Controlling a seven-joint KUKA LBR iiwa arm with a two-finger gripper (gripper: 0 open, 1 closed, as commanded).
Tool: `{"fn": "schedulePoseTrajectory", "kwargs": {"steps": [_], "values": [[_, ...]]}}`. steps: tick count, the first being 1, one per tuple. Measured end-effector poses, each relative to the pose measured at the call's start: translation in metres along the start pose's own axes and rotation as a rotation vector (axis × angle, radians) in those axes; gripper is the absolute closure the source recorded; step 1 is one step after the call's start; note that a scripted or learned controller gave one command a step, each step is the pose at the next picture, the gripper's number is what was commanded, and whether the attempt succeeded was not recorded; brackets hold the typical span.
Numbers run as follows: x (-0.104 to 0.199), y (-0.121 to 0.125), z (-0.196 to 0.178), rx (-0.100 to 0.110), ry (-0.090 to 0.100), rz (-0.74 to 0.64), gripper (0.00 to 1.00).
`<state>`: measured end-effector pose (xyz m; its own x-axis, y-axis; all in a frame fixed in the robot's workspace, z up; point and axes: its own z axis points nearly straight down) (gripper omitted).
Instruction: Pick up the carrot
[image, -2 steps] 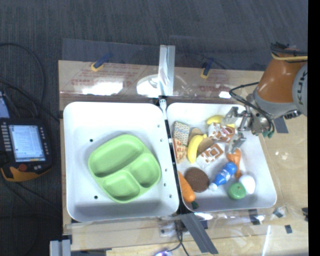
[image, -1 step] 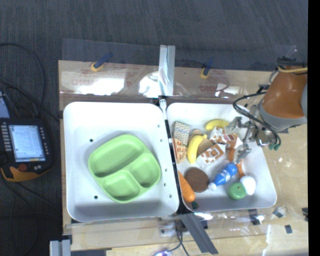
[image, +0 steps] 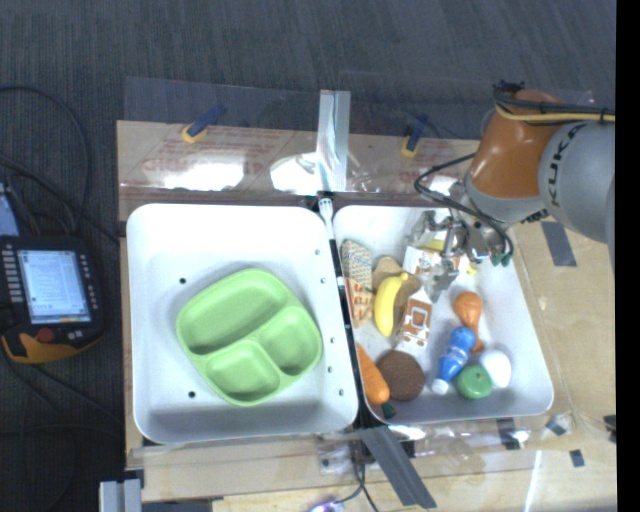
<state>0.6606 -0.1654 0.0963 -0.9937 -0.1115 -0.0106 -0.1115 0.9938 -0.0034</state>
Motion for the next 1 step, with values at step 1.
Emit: {"fn": "schedulePoseTrajectory", "kwargs": {"steps": [1], "values": [[0.0666,-0.0529,0.0056,0.001,0.001,-0.028,0.00]]}}
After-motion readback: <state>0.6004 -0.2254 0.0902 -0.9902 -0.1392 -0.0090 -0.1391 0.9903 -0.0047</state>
